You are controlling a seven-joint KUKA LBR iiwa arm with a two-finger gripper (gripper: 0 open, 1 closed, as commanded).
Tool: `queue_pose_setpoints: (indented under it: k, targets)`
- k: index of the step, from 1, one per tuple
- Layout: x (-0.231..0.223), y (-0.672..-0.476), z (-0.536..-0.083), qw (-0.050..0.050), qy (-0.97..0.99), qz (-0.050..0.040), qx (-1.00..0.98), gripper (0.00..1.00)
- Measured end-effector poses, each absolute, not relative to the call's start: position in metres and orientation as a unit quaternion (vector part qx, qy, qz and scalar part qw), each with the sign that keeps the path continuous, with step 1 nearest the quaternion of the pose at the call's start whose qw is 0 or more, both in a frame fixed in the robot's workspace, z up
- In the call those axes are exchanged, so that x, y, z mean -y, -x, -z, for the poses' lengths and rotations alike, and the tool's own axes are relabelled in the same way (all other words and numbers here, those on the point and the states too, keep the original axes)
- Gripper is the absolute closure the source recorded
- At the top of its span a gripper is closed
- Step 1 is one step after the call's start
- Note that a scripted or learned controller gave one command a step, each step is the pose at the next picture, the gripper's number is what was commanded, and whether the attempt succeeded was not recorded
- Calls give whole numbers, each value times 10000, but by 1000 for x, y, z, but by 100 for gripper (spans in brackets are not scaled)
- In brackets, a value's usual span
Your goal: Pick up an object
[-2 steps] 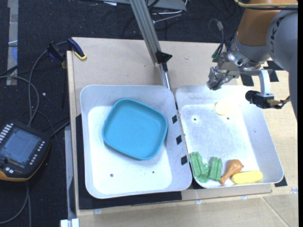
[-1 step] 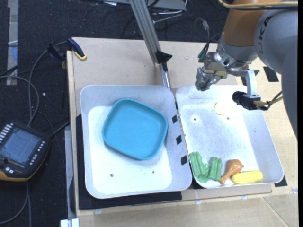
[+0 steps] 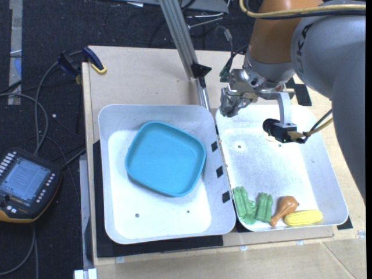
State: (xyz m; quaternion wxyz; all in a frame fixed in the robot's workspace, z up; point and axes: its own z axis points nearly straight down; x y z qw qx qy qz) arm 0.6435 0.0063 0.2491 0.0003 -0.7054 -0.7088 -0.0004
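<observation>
From my seat nothing is picked yet. The blue plate point(image 3: 166, 158) lies flat in the left bin point(image 3: 110, 121). In the right bin point(image 3: 325, 173) the green toy vegetables point(image 3: 252, 205), the brown drumstick point(image 3: 283, 207) and the yellow corn point(image 3: 303, 217) sit along the near edge. The tool point(image 3: 231, 106) hangs over that bin's far left corner, well apart from them, carrying nothing that I can see; its spread I cannot tell.
</observation>
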Motion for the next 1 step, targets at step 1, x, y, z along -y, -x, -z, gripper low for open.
queue_pose_setpoints:
  k: [1]
  targets:
    - [-62, -636, -255, 6, 7054, 4, 7088, 100]
